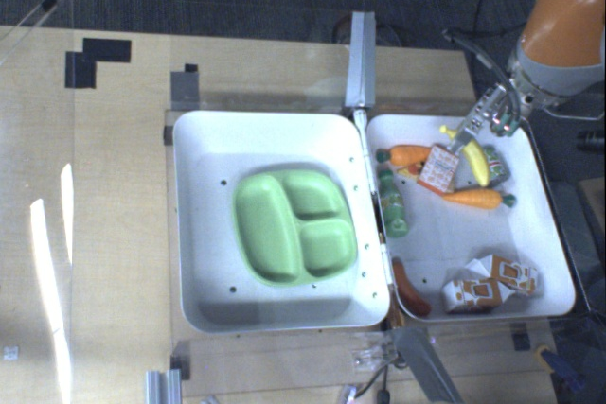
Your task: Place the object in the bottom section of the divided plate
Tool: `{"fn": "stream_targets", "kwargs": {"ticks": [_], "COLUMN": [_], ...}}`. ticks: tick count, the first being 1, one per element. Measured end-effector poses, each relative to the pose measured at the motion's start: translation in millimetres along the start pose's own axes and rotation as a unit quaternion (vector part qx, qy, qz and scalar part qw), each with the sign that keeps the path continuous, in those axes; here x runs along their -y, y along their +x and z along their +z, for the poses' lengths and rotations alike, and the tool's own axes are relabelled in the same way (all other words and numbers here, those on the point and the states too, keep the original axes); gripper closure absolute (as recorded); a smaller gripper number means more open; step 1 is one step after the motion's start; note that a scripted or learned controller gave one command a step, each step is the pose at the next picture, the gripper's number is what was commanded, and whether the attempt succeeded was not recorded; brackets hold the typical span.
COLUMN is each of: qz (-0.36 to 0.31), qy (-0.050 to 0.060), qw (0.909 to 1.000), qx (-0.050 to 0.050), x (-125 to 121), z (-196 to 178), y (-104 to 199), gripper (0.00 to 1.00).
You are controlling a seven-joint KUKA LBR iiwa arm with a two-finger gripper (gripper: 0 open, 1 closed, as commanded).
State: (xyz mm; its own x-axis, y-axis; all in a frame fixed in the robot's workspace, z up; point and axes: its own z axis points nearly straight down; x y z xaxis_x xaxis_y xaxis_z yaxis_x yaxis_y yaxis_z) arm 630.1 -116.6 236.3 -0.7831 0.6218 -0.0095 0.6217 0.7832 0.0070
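one tool hangs at the upper edge of the right bin, with the arm's orange band above it; whether it is open or closed i cannot tell, and nothing is visibly gripped. just beneath its tip lie a yellow banana and a red-and-white packet, resting between two carrots, so one of these is probably the target. a green bottle lies along the divider. the green divided plate sits bare in the left bin on the surface, its compartments ready for a drop.
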Motion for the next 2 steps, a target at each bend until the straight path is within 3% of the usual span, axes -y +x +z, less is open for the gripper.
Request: {"fn": "stream_targets", "kwargs": {"ticks": [1, 2], "qz": [0.027, 0.211], "qy": [0.002, 0.001], "qw": [0.9996, 0.9775], "qx": [-0.003, -0.001], "x": [28, -10], "z": [30, -14], "y": [106, 147], "gripper": [1.00, 1.00]}}
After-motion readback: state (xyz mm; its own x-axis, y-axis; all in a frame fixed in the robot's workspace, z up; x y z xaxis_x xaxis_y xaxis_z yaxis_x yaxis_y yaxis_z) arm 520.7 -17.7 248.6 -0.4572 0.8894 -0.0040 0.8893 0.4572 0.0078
